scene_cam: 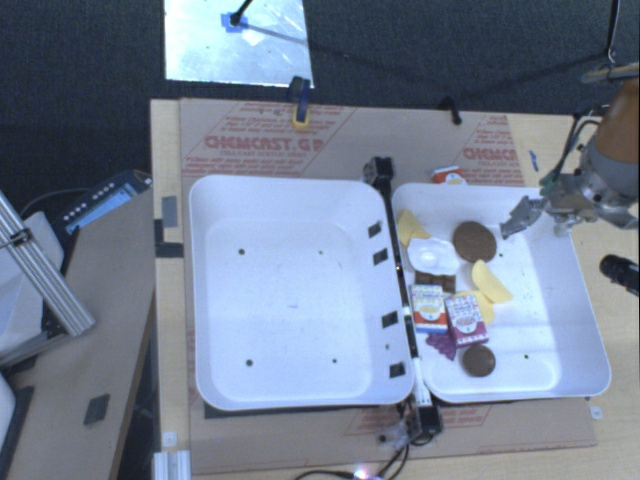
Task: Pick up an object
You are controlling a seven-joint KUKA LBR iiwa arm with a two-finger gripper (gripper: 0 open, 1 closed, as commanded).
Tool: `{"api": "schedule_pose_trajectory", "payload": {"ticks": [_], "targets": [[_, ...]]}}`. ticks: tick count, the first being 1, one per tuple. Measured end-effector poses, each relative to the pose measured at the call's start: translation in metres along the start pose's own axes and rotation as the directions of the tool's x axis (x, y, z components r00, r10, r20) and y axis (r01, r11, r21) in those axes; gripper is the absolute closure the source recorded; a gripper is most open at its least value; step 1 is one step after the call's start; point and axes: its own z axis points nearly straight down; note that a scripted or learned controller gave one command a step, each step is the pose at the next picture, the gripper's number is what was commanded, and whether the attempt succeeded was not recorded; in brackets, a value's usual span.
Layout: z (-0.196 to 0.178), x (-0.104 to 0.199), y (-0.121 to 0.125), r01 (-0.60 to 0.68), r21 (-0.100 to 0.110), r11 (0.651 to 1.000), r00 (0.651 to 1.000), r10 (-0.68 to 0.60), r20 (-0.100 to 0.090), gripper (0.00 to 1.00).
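Two white bins on table (pixel 330 128); all items sit in right bin (pixel 560 308). Landmark: brown round disc (pixel 474 240), flat, dark, matte. Below-left of it: white fried-egg piece (pixel 432 258); left: yellow chip (pixel 410 228); below-right: yellow wedge (pixel 490 282). Further below: two small red/white cartons (pixel 448 312), purple bit (pixel 442 345), 2nd brown disc (pixel 478 360). Gripper (pixel 520 218) just right of the landmark disc, nothing seen in it; can't tell if released or clenched.
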Motion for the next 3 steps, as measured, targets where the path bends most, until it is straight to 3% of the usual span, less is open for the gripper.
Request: {"api": "schedule_pose_trajectory", "payload": {"ticks": [1, 2, 3], "targets": [[0.099, 0.052, -0.032, 0.005, 0.011, 1.000, 1.000, -0.005, -0.006, 0.00], [0.111, 0.032, -0.069, -0.004, -0.004, 1.000, 1.000, 0.004, -0.001, 0.00], [0.037, 0.178, -0.088, -0.004, 0.003, 1.000, 1.000, 0.004, 0.001, 0.00]]}}
